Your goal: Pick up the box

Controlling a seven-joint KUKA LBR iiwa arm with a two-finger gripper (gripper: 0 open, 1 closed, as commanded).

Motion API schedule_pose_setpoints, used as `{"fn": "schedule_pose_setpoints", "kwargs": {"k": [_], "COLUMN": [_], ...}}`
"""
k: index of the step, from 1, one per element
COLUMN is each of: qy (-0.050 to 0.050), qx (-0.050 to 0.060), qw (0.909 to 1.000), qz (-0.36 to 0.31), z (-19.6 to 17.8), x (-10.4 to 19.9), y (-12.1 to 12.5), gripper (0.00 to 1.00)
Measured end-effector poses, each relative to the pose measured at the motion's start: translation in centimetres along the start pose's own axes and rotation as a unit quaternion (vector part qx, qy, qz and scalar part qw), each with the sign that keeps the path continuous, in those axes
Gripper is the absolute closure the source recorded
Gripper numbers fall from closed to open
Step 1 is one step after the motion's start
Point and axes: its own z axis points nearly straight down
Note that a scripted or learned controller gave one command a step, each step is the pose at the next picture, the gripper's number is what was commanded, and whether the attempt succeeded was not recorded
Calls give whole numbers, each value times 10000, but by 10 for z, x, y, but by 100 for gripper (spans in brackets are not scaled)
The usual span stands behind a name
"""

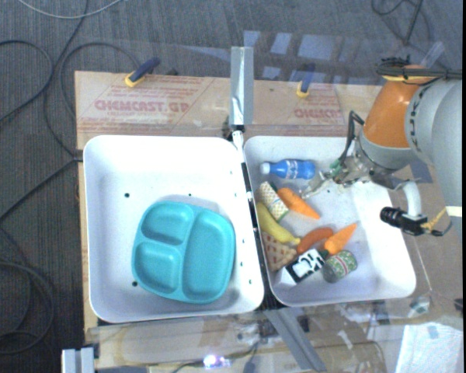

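A small black and white box [305, 264] lies near the front of the right bin [388, 274], between a waffle [277, 252] and a green can [340, 266]. My gripper [334, 176] hangs low over the back of that bin, just right of a water bottle with a blue label [289, 169]. It is well behind the box, and nothing shows between its tips. The grey arm with its orange band [392, 115] reaches in from the right.
The right bin also holds a checkered pack [273, 200], a banana [273, 226] and three carrots [299, 203] [317, 238] [341, 238]. A teal divided plate [185, 251] sits in the left bin [109, 177].
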Motion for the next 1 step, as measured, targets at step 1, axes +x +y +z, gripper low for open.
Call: {"fn": "schedule_pose_setpoints", "kwargs": {"k": [1], "qy": [78], "qx": [-3], "qw": [9999], "qz": [102], "z": [0], "x": [-33], "y": [16], "gripper": [0]}}
